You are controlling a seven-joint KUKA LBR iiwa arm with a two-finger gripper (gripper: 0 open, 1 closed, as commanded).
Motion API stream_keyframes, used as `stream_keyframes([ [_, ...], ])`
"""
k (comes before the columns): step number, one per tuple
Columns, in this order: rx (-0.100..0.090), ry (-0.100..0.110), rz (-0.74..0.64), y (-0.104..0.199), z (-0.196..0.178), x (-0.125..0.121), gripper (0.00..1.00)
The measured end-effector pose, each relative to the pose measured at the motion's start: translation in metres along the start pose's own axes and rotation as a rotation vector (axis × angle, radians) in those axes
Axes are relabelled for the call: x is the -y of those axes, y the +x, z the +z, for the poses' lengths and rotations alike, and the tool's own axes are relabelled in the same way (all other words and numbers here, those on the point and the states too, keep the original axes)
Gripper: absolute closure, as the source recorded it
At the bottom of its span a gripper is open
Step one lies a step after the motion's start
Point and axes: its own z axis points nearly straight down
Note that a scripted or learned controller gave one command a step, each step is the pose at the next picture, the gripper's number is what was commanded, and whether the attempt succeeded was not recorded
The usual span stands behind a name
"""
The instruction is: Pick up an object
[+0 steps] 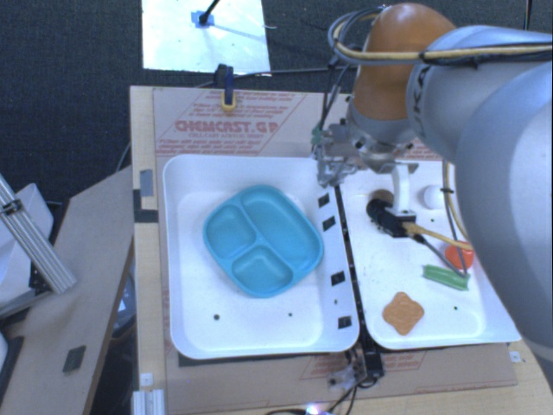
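One gripper (331, 173) above the bins' shared rim, grip state unclear, blue plate (262, 240) lying apart

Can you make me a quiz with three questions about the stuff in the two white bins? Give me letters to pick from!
1. Where does the blue plate lie?
A. left bin
B. right bin
C. on the cardboard

2. What colour is the cookie-shaped thing?
A. purple
B. orange-brown
C. white

3. How many sections does the blue plate have?
A. one
B. three
C. six

Answers: 1 A, the plate sits in the middle of the left bin. 2 B, it is orange-brown, near the right bin's front edge. 3 B, ridges divide it into three sections.
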Motion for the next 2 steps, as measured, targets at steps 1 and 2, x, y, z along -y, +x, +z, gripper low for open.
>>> stream_keyframes([
  [1,0.001,-0.001,0.002,0.0349,-0.0063,-0.0254,1.00],
  [2,0.002,0.001,0.005,0.0432,-0.0086,-0.0333,1.00],
])
